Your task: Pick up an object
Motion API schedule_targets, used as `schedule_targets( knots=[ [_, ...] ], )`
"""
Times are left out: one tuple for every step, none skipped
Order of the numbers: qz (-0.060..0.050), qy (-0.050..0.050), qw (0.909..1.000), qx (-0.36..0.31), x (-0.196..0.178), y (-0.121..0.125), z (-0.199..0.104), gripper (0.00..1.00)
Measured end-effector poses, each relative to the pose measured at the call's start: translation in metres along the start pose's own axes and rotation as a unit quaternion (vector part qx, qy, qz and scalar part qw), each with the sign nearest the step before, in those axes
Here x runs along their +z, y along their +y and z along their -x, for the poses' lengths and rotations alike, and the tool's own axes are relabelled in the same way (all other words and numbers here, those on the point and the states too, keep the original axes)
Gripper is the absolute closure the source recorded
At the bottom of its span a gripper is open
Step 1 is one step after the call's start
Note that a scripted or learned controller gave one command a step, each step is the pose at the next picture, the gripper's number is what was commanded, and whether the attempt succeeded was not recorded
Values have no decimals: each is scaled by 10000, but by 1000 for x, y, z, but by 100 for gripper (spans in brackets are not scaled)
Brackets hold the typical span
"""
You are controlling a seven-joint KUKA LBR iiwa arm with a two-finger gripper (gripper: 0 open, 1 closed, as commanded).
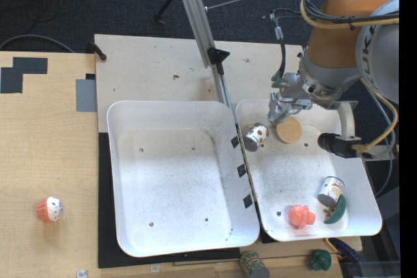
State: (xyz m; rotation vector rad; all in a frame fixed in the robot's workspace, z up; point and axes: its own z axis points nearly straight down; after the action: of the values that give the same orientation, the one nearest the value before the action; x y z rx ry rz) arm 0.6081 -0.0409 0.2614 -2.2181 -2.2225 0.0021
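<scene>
- Objects for picking are lying in the right bin [365,221], and none is looking lifted yet, so I'd judge the grasp itself is still to be done.
- Nearest me, off the bins, a green lump [319,259] and a small dark can [251,264] are sitting on the front edge of the table [45,140], and an orange-and-white toy [49,209] is resting far to the left on the wood.
- In the near corner of the right bin, an orange-pink piece [300,215], a dark green curved piece [337,211] and a small tin [330,190] are clustering close together, well apart from the gripper.
- The left bin [124,140] is lying beside it.
- Farther back, a tan disc [290,131] is lying just under and beside the gripper [281,107], with a small rounded white-and-red thing [256,135] just to its left by the bin wall.
- The gripper is hanging over that far end; I cannot tell how its jaws are standing, nor whether anything is between them.
- I'd guess the disc is the likeliest target, being nearest.
</scene>
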Motion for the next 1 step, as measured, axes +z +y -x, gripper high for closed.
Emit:
schedule_targets(
  knots=[
    [-15,10,10000,-10,15,4,-59,100]
  ],
)
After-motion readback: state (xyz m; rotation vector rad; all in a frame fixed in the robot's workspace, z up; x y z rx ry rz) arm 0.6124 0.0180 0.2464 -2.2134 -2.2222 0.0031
